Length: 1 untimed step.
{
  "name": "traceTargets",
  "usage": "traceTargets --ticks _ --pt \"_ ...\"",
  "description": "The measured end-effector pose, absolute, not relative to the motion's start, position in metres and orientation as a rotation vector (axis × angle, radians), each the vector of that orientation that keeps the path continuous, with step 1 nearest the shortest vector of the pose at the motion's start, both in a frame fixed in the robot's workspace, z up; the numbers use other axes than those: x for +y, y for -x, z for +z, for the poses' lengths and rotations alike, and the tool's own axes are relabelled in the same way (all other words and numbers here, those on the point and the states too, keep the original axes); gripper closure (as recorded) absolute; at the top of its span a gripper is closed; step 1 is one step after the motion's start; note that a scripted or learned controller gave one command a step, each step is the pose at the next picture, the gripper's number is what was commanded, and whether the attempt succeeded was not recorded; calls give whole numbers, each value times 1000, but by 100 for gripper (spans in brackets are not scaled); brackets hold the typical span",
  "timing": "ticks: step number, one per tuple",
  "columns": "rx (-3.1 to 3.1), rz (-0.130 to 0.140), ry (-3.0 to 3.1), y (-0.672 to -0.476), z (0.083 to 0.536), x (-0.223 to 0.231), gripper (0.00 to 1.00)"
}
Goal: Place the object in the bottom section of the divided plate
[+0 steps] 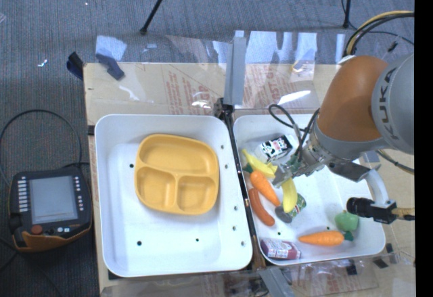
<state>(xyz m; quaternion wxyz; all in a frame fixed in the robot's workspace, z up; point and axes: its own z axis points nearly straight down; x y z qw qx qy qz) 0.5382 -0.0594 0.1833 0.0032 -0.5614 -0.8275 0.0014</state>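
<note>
The yellow divided plate (177, 174) lies in the left bin (115, 248), with one long section at the top and two smaller ones at the bottom, all bare. My gripper (289, 171) hangs low over the right bin (338, 184), just above a yellow banana (289, 195) and close to a second yellow piece (259, 164). An orange carrot (265, 187) lies just left of the gripper. The wrist hides the gripper's tips from above.
The right bin also holds a reddish sausage (260, 206), a black-and-white milk carton (275, 147), a second carrot (323, 238), a green toy (347, 221) and a red packet (281, 248). A teach pendant (47, 211) sits left of the bench.
</note>
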Motion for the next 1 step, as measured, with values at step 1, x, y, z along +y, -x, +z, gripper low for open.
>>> traceTargets --ticks 1 --pt "-2717 7 1564 -605 183 57 100"
